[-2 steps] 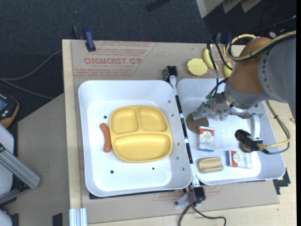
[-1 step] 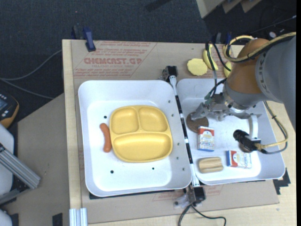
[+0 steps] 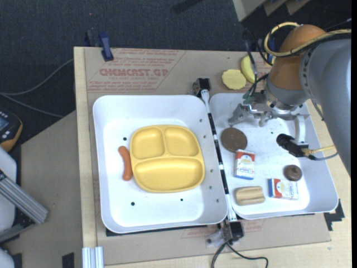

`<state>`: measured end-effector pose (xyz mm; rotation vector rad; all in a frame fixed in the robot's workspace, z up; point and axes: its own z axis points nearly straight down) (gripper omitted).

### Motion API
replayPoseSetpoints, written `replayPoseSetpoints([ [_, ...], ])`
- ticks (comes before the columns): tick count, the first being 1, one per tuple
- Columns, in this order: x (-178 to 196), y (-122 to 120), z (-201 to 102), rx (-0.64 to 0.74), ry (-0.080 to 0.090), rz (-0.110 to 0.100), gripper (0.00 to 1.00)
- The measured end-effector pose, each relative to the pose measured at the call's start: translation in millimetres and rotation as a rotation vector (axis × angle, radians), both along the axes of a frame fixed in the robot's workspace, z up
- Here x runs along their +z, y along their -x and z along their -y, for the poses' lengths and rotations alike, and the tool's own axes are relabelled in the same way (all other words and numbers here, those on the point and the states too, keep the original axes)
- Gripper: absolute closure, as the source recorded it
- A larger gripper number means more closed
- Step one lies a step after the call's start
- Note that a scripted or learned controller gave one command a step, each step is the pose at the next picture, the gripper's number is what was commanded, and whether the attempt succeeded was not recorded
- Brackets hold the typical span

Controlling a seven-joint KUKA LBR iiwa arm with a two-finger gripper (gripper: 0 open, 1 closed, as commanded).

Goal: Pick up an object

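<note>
My gripper (image 3: 252, 115) hangs over the far end of the right bin (image 3: 321, 197), open, with nothing between its metal fingers. Just in front of it lies a round brown cookie (image 3: 234, 139). Farther forward in that bin are a small red-and-white carton (image 3: 244, 164), a tan bun (image 3: 249, 195), a blue, red and white packet (image 3: 283, 188) and a small brown donut (image 3: 292, 173). The left bin (image 3: 106, 116) holds a yellow divided plate (image 3: 166, 158), and an orange sausage (image 3: 125, 162) lies along the plate's left side.
Two yellow toy pieces (image 3: 234, 79) lie on the bench behind the right bin. A black fitting with a yellow cable (image 3: 290, 144) hangs off the arm over that bin's right side. The grey arm (image 3: 329, 77) covers the bin's far right corner.
</note>
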<state>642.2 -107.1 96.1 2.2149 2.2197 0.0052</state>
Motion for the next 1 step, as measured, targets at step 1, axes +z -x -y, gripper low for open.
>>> replayPoseSetpoints([
  [1, -5.2, 85.8, -11.9, -0.005, -0.004, -0.011, 0.00],
])
